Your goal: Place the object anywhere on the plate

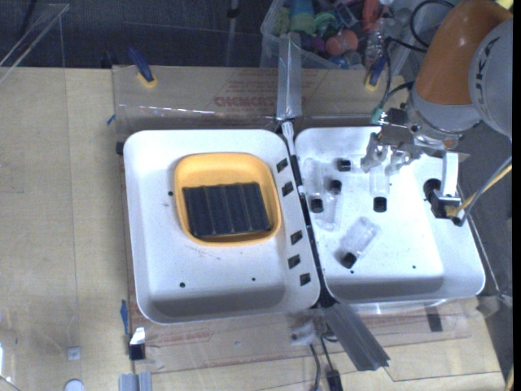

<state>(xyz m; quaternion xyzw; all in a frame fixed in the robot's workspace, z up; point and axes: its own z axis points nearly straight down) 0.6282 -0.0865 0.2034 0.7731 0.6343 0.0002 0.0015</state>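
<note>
The yellow plate (189, 172) lies in the left bin (146, 218), and a dark ribbed rectangular piece (225, 209) rests flat on it. A small clear plastic object with a black end (356, 240) lies in the right bin (423, 259), near its front middle. My gripper (378, 177) hangs over the back half of the right bin, behind and slightly right of the clear object and apart from it. It is far from the plate. Nothing is visibly held.
Several small black pieces (334, 185) lie scattered in the right bin's back left part. A divider with black clips (295, 210) separates the two bins. A clear tub of colourful toys (334, 10) stands behind the bins. A black part (437, 195) hangs beside the wrist.
</note>
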